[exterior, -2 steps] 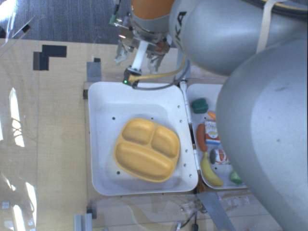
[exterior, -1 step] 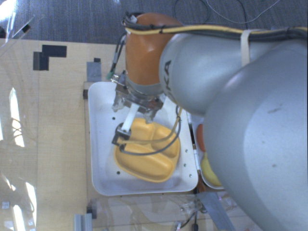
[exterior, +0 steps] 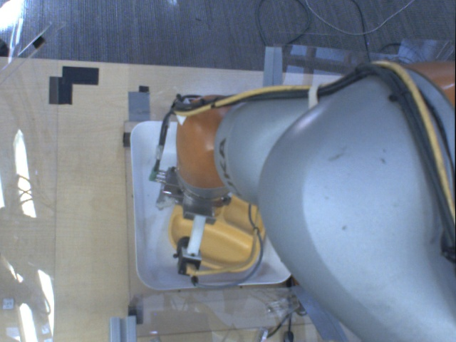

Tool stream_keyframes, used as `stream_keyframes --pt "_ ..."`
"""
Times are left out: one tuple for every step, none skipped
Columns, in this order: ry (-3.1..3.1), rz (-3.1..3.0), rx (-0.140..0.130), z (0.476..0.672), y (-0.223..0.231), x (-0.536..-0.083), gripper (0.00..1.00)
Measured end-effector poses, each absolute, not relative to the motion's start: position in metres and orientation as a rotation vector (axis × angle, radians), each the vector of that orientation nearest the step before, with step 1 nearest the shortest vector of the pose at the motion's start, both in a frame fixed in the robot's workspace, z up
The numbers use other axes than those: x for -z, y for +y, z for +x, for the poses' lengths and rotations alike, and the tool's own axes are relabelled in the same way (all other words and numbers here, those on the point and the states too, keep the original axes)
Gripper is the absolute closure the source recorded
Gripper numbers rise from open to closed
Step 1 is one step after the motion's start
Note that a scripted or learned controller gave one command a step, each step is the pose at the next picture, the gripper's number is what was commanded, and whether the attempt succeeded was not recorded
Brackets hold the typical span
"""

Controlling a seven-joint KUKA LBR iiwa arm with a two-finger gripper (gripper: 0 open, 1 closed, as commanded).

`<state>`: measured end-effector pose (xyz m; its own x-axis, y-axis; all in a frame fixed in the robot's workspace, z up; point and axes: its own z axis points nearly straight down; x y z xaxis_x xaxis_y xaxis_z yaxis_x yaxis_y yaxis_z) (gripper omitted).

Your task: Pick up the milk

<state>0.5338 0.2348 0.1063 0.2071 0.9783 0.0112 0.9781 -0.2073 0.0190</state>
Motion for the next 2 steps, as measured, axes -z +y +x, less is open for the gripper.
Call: stream_keyframes --pt "1.949 2.461 -0.037 0.533 0.215 -0.110 0.00" --pt "1.986 2.444 -0.063 0.518 0.201 -0.108 0.00"
